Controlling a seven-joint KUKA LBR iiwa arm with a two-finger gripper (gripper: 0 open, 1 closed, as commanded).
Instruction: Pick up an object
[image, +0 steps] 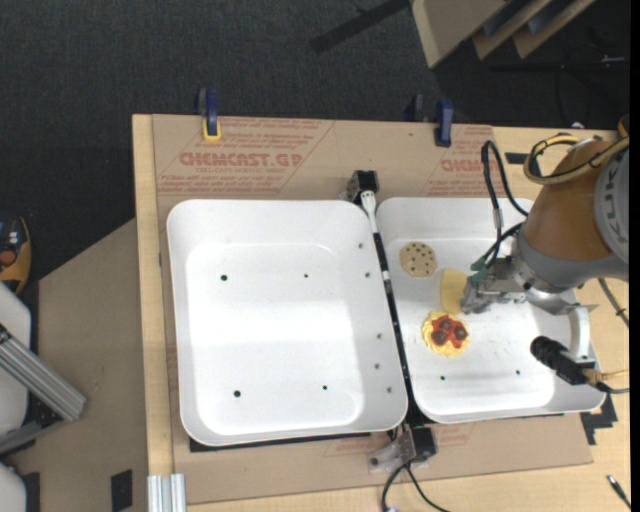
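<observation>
Down in the right bin sits my claw, right at the edge of a pale yellow piece. Can't tell from up here whether it's open or closed, or if anything's gripped. Yellow piece lies just to the claw's left, touching or nearly so. Round cookie w/ dark chips is up and left of it, apart. Yellow-and-red toy food sits just below and left. Left bin is well off to the claw's left.
</observation>
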